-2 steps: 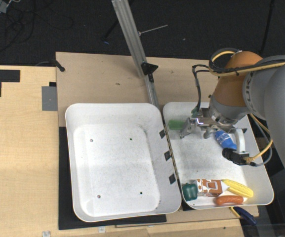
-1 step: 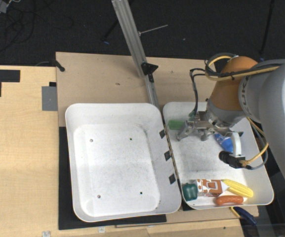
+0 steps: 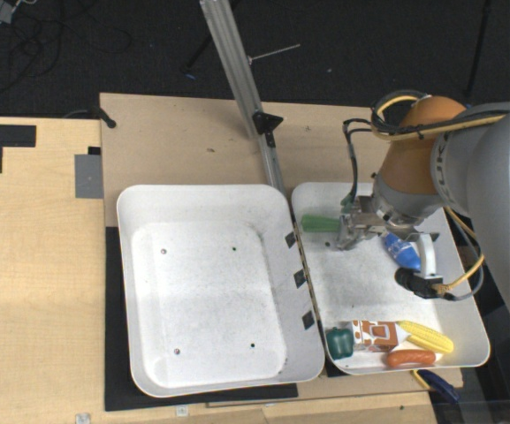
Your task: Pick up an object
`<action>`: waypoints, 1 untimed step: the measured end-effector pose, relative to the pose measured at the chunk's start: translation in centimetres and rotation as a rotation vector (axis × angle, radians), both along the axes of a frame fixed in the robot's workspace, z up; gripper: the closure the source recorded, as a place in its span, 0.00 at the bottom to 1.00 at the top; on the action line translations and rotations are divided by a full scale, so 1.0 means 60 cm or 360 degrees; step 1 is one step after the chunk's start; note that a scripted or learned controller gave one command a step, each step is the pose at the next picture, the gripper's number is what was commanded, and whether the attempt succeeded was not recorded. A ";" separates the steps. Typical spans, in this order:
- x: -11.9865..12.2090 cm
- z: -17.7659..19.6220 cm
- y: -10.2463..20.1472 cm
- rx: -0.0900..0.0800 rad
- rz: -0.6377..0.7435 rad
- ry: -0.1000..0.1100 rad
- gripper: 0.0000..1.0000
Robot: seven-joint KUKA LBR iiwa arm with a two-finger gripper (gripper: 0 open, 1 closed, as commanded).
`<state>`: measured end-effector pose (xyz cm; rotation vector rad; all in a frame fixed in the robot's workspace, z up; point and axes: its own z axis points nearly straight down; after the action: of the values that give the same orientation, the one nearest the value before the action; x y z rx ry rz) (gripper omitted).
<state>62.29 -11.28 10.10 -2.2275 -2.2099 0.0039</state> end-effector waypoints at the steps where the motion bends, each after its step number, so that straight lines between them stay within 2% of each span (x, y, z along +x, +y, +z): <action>1: -0.016 0.093 -0.002 -0.0002 0.0002 -0.0010 1.00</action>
<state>61.35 -11.43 15.67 -2.2295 -2.2152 -0.0018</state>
